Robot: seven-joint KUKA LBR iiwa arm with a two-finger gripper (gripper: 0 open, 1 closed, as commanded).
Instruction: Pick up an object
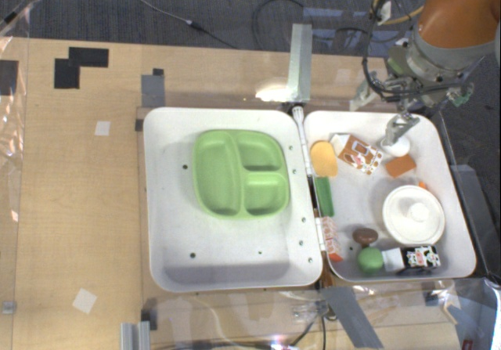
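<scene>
Nothing lifted yet. My gripper [397, 131] hangs low over the right bin's [462, 207] far edge, just beside the orange block [400, 166]; whether it's wide or narrow, cannot tell. Grasp and lift remain.

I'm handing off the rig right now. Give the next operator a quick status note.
Gripper: low over the right bin's back part, near the orange block and the patterned packet; nothing seen between its fingers.
Also in the right bin: yellow piece, white bowl, green ball.
Left bin: green divided tray.
Done: nothing lifted. Left: grasp and lift one object.
</scene>
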